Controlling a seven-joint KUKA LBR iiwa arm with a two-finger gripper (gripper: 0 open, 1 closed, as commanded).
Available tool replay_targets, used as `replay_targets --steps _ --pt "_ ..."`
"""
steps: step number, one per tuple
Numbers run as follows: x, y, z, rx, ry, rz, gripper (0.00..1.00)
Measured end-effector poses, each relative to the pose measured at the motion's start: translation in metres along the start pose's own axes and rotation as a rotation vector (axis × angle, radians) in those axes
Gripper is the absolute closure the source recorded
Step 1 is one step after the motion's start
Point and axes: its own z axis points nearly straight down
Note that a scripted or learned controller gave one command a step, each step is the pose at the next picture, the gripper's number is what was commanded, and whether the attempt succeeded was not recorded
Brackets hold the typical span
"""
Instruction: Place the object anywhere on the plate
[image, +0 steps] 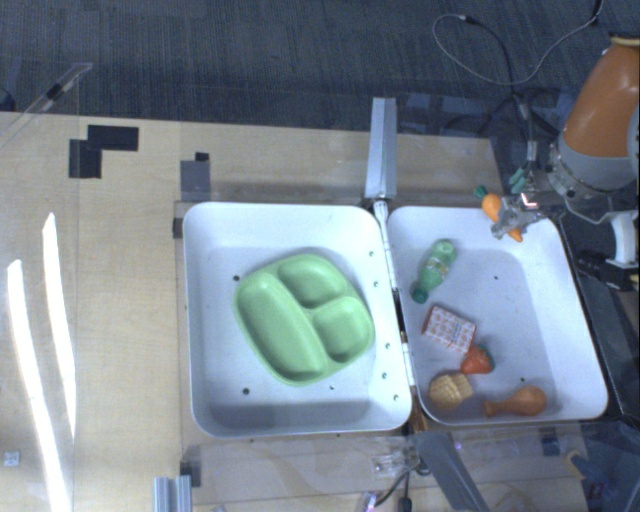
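Pale wooden worktop (100, 330) carries two shallow white bins side by side. Nearest the camera, in the right bin (545, 300), lie a tan gourd-shaped toy (518, 402), a yellow knobbly toy (450, 389) and a small red strawberry-like piece (477, 361), with a patterned flat box (448, 328) just behind them and a green bottle (432, 267) farther back. The left bin (215, 250) holds the green divided plate (290, 345), all three of its compartments bare. Farthest off, over the back right corner of the right bin, the gripper (512, 218) hangs with its fingers pinched on a small orange toy carrot (490, 207); an orange end pokes out on either side of them, so the hold looks narrow and across the carrot's length. That is the main risk: a thin, tapered toy clamped off-centre could pivot or slide free during the long carry across the right bin, landing among the clutter there. The raised rims where the two bins meet (395, 300) are another hazard if the carry runs low, since a dangling end could catch and be knocked out. Release is the last worry: the plate sits toward the middle of its bin, so letting go early would drop the carrot on the white floor, and a high drop could let it roll off the plate's sloped lip.
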Motion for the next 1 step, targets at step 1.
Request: replay_targets --steps 1 --pt "0.0797 -0.0356 0.0123 0.002 0.004 -0.001 1.0"
